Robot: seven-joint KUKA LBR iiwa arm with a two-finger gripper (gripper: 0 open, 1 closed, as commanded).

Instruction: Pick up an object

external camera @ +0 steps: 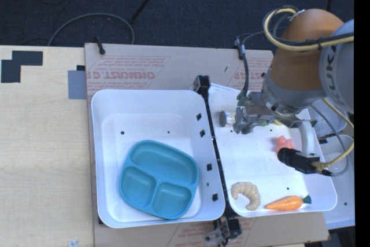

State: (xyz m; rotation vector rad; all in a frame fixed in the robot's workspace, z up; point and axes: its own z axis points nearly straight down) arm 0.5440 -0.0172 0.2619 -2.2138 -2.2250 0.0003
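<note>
My gripper (244,123) hangs low over the far left part of the right bin (324,205), close to the divider between the bins. A cream shrimp-shaped toy (247,194) lies near the front wall of that bin. To its right lies an orange carrot (284,203) with a green tip. A small pink-red object (283,143) rests to the right of the gripper, partly hidden by the arm. A small grey piece (222,118) sits just left of the gripper; what it is I cannot tell.
The left bin (110,107) holds a blue divided plate (159,178) in its front half. A black divider rail (209,147) runs between the bins. The arm's orange band (300,52) looms over the right bin's far right corner.
</note>
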